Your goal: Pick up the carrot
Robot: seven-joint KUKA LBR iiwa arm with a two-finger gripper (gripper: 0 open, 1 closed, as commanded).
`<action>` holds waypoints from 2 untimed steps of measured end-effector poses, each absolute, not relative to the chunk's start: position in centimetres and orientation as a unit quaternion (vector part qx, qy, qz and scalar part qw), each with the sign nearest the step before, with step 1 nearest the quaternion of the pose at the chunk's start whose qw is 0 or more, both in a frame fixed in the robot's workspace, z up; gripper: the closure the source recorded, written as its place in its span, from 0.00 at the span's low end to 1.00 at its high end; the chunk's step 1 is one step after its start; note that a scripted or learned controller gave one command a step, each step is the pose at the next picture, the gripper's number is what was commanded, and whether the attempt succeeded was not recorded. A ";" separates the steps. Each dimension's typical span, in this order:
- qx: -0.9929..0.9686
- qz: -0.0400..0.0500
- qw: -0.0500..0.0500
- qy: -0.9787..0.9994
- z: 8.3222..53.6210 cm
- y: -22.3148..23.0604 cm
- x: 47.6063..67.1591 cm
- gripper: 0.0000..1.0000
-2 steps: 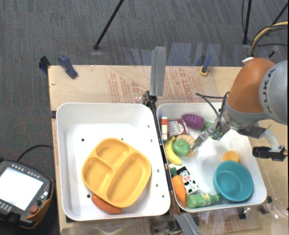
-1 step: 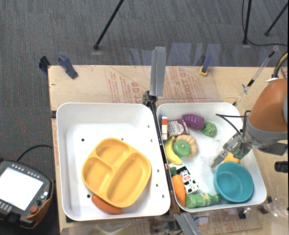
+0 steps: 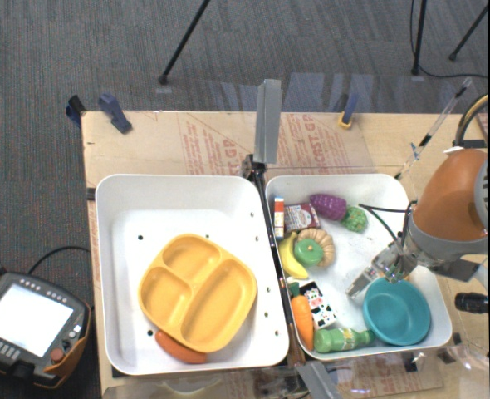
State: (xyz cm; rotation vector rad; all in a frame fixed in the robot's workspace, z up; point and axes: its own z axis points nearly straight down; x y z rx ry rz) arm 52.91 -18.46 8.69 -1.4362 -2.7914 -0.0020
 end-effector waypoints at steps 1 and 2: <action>-0.431 -0.002 -0.001 -0.902 12.5 -9.2 56.3 0.00; -0.309 0.000 0.001 -0.951 10.6 -16.7 54.8 0.00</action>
